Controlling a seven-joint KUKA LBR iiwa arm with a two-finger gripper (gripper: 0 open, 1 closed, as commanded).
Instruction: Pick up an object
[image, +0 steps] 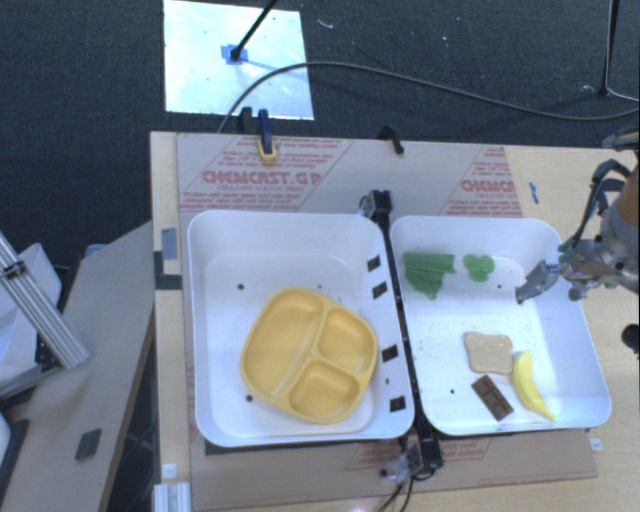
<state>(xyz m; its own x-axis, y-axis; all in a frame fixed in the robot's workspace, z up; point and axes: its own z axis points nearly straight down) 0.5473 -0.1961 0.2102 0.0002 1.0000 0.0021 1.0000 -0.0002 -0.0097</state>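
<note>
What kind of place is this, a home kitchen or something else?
Probably a robot lab bench, not a kitchen: two white bins clamped side by side, toy food like the banana, and a robot gripper at the right.

glossy white plastic bins (300, 232), smooth yellow plastic tray (308, 352), matt wood bench (165, 180), shiny metal plate (236, 58)

The one camera is hanging above the bench (330, 170), looking down at a slant toward twelve o'clock, far enough to be taking in both white bins (300, 235) whole; the arm (615, 255) is entering at three o'clock, perhaps partly cropped.
</note>
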